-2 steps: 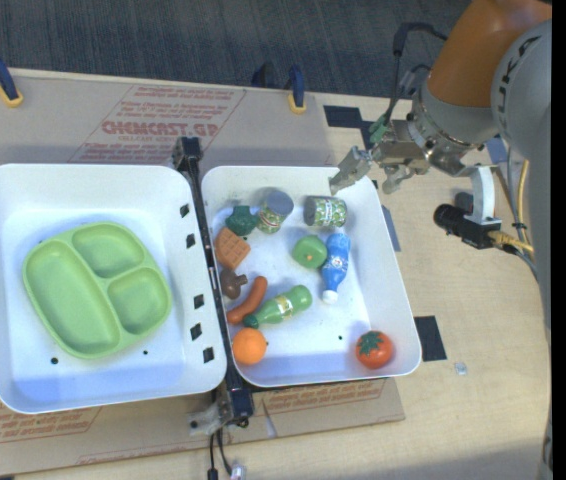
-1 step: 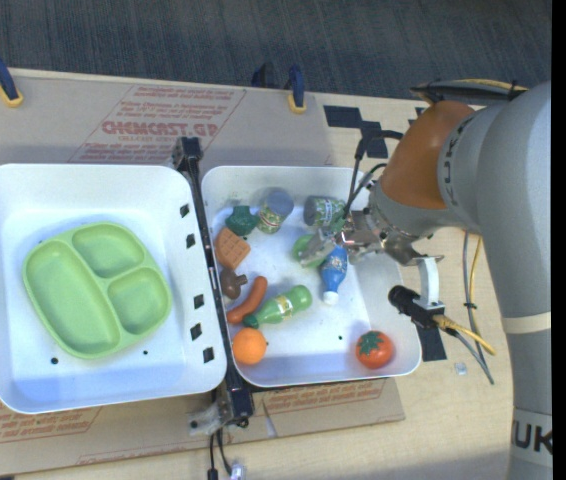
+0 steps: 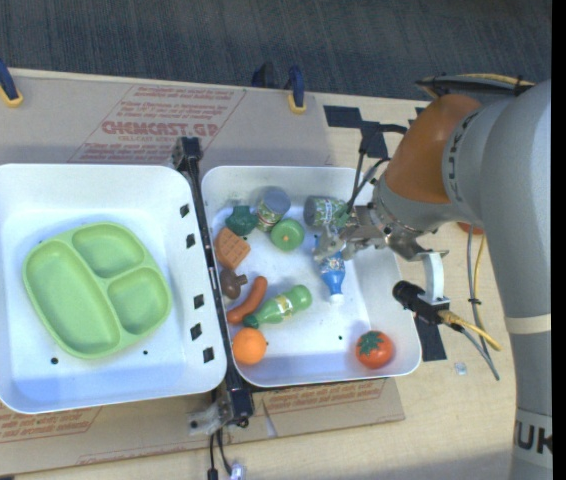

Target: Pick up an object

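No object has yet been lifted: the gripper [image 3: 335, 251] is lowered into the right bin [image 3: 388, 313] just above a blue-capped tube [image 3: 334, 278], though whether it is clamped cannot be told.

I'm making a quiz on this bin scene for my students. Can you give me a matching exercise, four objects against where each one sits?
Objects:
1. green divided plate
2. tomato
3. orange
4. green apple

Places:
A. right bin, near its front right corner
B. right bin, near its back wall
C. left bin, on its floor
D. right bin, near its front left corner

Pairs: 1-C, 2-A, 3-D, 4-B
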Controlling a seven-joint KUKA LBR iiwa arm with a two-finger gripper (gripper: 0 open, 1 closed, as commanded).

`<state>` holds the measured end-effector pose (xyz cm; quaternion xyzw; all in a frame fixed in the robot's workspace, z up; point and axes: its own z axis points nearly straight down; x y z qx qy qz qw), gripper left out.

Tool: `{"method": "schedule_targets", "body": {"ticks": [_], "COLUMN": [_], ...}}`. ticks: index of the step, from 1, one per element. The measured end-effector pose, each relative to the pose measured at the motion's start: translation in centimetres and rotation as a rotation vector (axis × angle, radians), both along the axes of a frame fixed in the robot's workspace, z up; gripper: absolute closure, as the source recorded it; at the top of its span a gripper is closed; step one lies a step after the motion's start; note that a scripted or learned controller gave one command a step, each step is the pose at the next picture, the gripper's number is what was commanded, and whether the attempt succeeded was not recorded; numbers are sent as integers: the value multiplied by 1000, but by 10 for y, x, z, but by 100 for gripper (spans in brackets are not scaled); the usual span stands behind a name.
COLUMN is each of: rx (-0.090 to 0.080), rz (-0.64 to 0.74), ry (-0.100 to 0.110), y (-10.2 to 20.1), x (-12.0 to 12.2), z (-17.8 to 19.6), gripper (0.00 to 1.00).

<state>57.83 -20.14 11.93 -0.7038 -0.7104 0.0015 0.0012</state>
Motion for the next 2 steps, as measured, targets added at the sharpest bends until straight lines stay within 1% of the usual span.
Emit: {"method": "schedule_targets", "body": {"ticks": [1, 2], "rx": [3, 1], "rz": [-2, -2], "ry": [-5, 0], "y": [80, 135], "x": [69, 62], "z": [78, 73], "gripper": [100, 100]}}
